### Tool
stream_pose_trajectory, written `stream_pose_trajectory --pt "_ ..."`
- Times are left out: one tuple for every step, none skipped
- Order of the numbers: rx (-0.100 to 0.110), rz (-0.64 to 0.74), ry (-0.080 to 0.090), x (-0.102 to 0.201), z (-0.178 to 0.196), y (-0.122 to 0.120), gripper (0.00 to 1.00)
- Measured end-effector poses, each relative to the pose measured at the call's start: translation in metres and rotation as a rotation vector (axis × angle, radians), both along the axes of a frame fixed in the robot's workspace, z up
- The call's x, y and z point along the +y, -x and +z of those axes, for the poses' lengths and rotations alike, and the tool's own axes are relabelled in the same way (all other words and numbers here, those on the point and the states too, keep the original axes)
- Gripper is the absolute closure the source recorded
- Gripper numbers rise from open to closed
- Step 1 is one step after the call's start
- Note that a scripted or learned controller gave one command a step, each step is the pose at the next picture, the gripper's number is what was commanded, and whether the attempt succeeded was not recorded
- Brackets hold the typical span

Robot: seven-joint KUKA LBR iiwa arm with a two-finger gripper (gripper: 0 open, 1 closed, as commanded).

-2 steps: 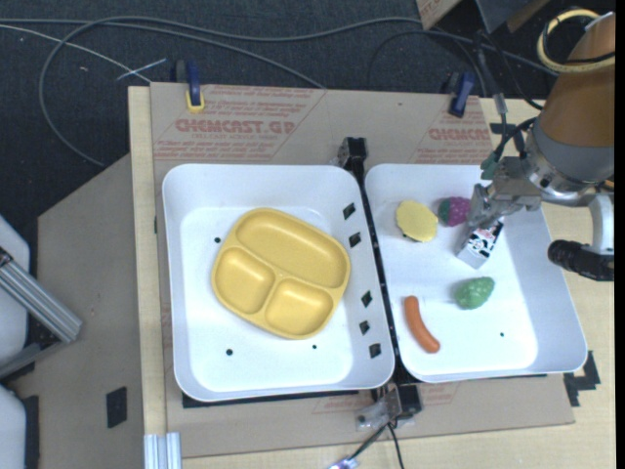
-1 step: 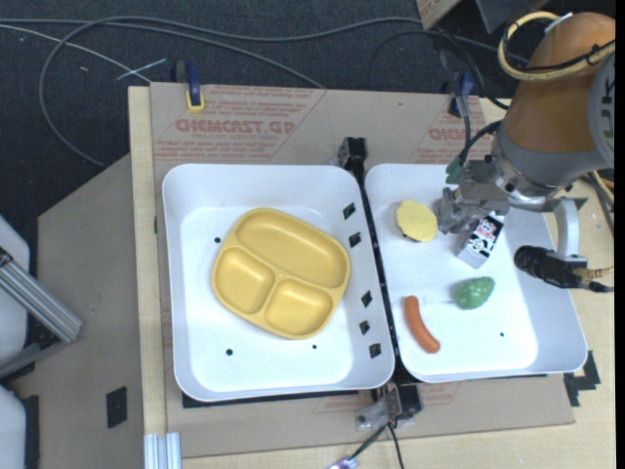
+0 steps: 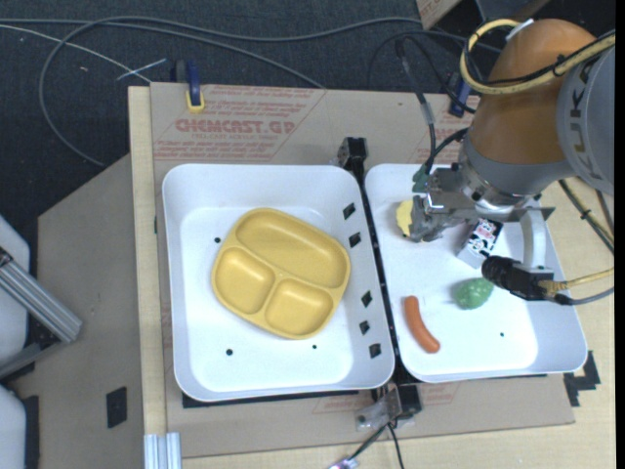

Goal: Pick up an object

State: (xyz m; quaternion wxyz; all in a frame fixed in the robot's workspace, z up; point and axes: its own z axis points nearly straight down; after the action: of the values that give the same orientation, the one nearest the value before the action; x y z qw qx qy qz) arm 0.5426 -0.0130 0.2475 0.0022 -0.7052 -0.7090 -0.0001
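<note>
Camera view looks down on the arm, which covers the far end of the right bin. Its gripper hangs low at a yellow object near that bin's far-left corner; whether it grips cannot be told. Lifting straight up, clear of the divider, would likely serve best. Nearer in that bin lie a green object and an orange sausage. Beside it, the left bin bears a yellow tray. Both bins sit on cardboard over dark carpet.
</note>
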Motion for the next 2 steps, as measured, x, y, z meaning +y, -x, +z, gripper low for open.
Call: stream_pose_trajectory --pt "0.001 0.000 0.001 0.054 -0.001 0.021 1.00" --pt "0.003 -0.001 0.001 0.092 -0.013 0.041 1.00"
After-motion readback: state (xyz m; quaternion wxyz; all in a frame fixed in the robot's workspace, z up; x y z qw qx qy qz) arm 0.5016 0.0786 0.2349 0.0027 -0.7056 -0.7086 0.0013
